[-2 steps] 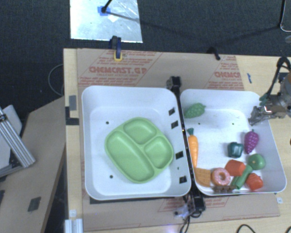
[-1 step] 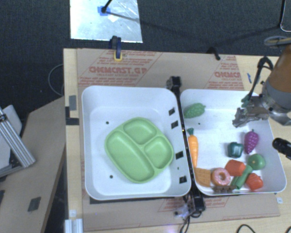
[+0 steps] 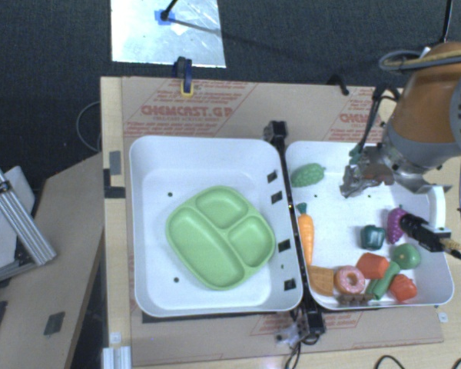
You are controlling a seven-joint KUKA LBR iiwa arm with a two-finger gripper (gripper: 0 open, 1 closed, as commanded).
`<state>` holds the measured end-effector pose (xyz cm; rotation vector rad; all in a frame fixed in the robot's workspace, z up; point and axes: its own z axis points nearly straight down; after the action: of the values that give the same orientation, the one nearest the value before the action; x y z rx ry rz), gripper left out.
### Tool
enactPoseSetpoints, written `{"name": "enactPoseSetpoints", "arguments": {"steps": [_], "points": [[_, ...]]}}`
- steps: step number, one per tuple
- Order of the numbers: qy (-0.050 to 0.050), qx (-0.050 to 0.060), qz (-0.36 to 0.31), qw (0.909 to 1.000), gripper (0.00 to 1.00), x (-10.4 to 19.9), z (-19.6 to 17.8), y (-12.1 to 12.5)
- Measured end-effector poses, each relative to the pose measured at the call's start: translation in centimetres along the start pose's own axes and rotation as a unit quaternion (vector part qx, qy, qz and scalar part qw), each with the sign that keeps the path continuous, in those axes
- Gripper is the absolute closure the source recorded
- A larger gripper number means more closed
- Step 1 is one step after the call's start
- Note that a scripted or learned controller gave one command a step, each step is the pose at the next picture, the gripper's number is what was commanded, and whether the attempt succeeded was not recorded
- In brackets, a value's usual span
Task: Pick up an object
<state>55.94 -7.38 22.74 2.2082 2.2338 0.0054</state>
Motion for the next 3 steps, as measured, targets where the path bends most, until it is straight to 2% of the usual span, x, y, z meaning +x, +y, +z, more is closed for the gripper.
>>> {"name": "enactPoseSetpoints", "arguments": {"steps": [1, 2, 3], "points": [[0.0, 0.0, 0.0, 1.0, 1.0, 5.3, -0.8, 1.3], [-0.001, 0.001, 0.002, 1.0, 1.0, 7.0, 0.2, 1.8], [-0.001, 0.0, 0.003, 1.0, 1.0, 7.9, -0.5, 1.3]]}}
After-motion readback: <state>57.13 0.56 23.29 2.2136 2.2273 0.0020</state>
